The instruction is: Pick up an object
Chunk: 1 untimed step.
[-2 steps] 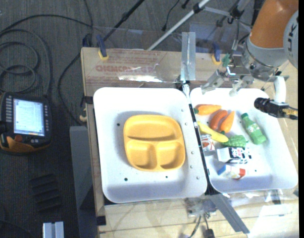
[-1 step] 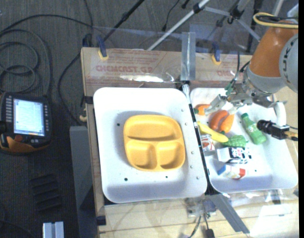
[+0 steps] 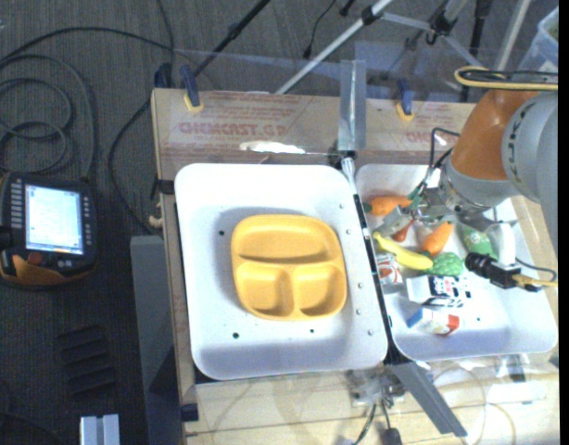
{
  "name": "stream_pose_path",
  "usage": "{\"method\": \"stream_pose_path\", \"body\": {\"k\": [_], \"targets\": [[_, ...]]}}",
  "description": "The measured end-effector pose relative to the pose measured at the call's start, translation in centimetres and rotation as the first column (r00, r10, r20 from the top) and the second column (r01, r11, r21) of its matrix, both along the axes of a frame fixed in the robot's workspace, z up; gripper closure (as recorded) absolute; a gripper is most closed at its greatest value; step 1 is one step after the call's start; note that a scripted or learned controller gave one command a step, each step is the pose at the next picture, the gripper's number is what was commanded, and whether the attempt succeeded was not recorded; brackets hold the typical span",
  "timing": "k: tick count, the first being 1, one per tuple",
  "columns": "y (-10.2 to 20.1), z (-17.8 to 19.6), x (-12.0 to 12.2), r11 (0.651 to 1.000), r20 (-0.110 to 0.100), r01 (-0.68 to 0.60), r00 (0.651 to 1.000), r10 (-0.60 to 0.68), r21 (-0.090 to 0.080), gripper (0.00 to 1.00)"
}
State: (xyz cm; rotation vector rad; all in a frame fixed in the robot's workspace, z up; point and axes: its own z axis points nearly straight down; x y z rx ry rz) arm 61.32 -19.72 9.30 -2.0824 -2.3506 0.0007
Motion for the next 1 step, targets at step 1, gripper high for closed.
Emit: {"method": "stream_pose_path", "body": {"k": [1], "targets": [[0.03,0.79,0.01,1.000,0.000,0.001,1.000,-0.001,0.001,1.00]]}}
